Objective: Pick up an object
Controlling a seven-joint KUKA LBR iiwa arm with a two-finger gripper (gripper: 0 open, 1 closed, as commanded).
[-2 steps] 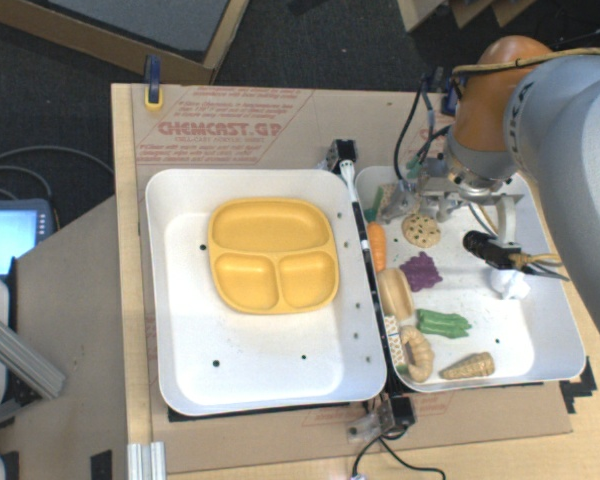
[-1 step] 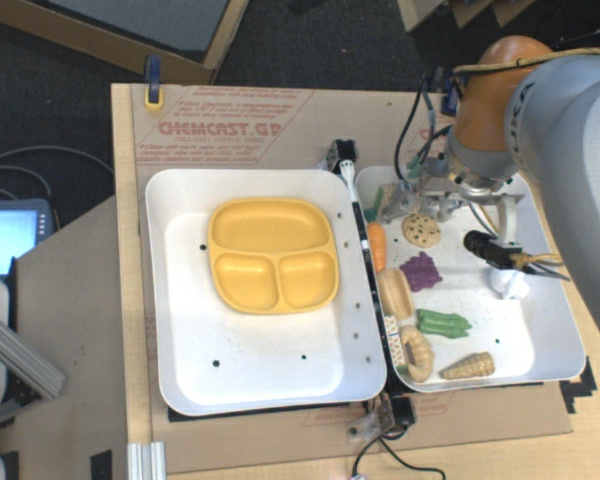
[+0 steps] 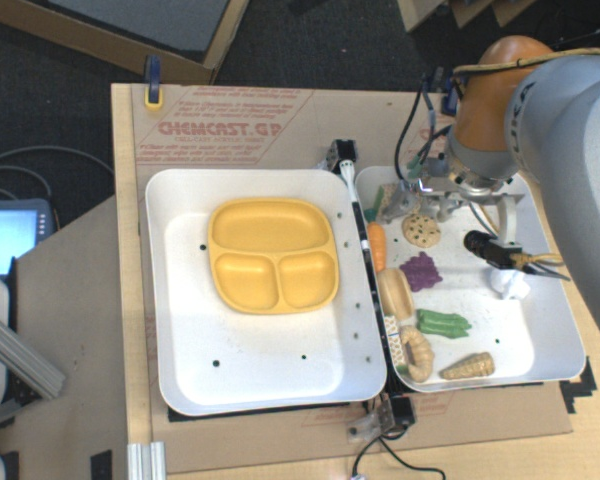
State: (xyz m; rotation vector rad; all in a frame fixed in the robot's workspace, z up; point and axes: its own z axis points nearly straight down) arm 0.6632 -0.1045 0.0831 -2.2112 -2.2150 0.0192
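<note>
Camera view: pincer (image 3: 442, 200) low over right bin's (image 3: 550, 363) far end, just above cookie (image 3: 420, 230); open or closed, cannot tell. Purple grapes (image 3: 420, 270), green pepper (image 3: 442, 322), carrot (image 3: 377, 246), bread pieces (image 3: 396, 294) along bin's left wall. Yellow divided plate (image 3: 274, 253) in left bin (image 3: 180, 348).

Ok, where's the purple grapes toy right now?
The purple grapes lie in the right bin, below the cookie and above the green pepper.
</note>
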